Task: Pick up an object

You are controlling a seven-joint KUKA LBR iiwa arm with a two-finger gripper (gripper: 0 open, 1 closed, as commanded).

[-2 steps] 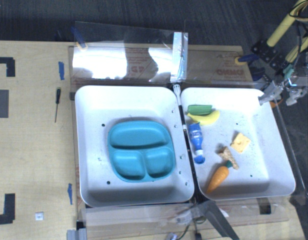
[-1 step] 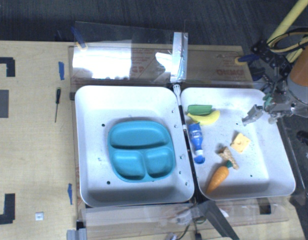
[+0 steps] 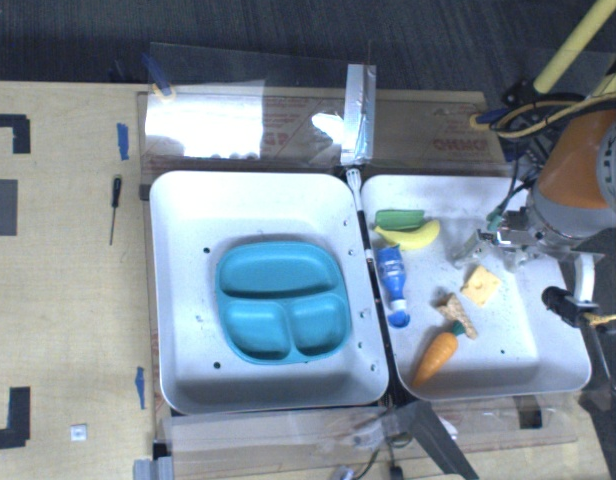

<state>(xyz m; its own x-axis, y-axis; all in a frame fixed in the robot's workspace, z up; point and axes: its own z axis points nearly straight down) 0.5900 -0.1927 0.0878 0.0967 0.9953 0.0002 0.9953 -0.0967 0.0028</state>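
Right now you have the end effector (image 3: 491, 246) low in the right white bin (image 3: 563, 363), just above the pale yellow wedge (image 3: 480, 285), presumably targeting it; its finger state you cannot tell.

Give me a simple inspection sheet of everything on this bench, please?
Surface: wooden bench bearing left bin and right bin.
Job's things: right bin holds banana, green piece, blue bottle, carrot, yellow wedge, small brown toy.
Clutter: blue divided tray in left bin.
Grippers: gripper low over right bin, near the wedge.
Cables: yellow and black loops behind the arm.
Surroundings: clear panel, dark floor.
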